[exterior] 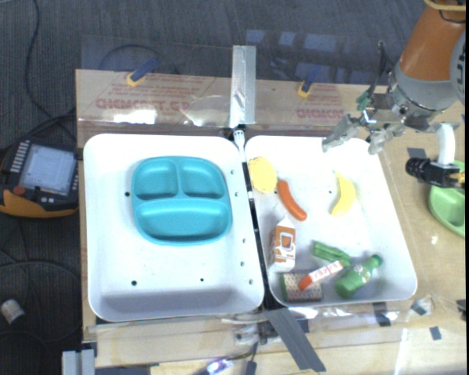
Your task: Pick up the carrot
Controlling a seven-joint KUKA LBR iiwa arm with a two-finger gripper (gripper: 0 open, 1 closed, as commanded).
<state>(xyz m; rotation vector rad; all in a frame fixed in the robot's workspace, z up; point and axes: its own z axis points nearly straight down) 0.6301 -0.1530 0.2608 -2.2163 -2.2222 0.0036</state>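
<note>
At the far left of the frame a handheld control pendant (35,176) lies on the dark carpet. The left white bin (109,280) holds a turquoise divided plate (180,198) near its middle. Just right of the centre divider, in the right white bin (395,233), a yellow lemon-like fruit (262,173) sits at the upper left corner, and the carrot (291,200) lies just below and right of it, slanted down to the right, untouched. Below the carrot stands a small orange-and-white carton (284,246), then a red-and-white tube (320,274) lying over a brownish packet (302,285). A green pepper-like piece (330,251) and a green bottle (358,275) lie toward the lower right, and a banana (343,195) rests in the bin's upper right part.

The arm enters at the upper right of the frame, its orange band (431,39) above the wrist, tilted down and leftward. The gripper (356,135) hangs over the bin's upper right rim, well apart from the carrot, its two fingers spread wide with nothing between them.
</note>
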